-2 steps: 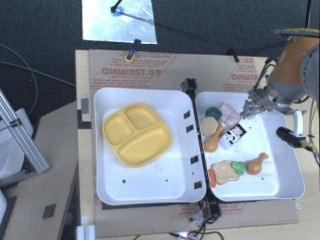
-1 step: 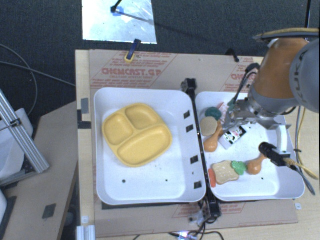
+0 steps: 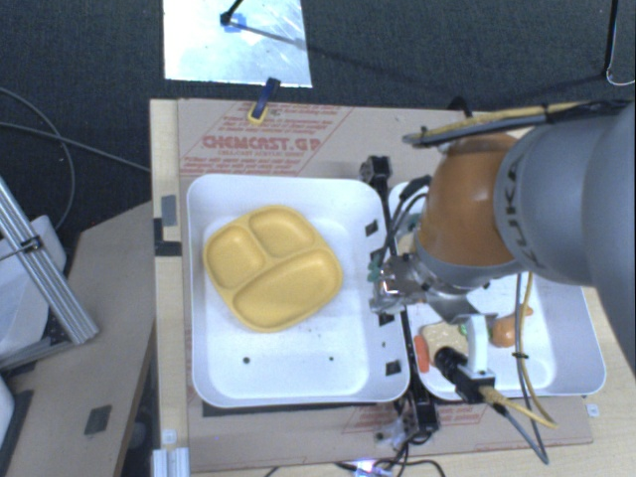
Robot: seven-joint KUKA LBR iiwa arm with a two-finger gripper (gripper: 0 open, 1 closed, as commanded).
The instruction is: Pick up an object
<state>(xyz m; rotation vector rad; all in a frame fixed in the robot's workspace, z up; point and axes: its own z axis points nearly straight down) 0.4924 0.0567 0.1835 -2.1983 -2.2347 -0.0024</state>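
I find my gripper (image 3: 444, 314) over the right bin (image 3: 588, 366), its state beyond telling from here, with an orange object (image 3: 507, 329) just beside it; I judge centring over that object before closing advisable.

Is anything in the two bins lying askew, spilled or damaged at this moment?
Nothing looks spilled or damaged. The yellow divided plate in the left bin lies turned at an angle to the bin's walls. The arm covers much of the right bin, so I cannot judge there.
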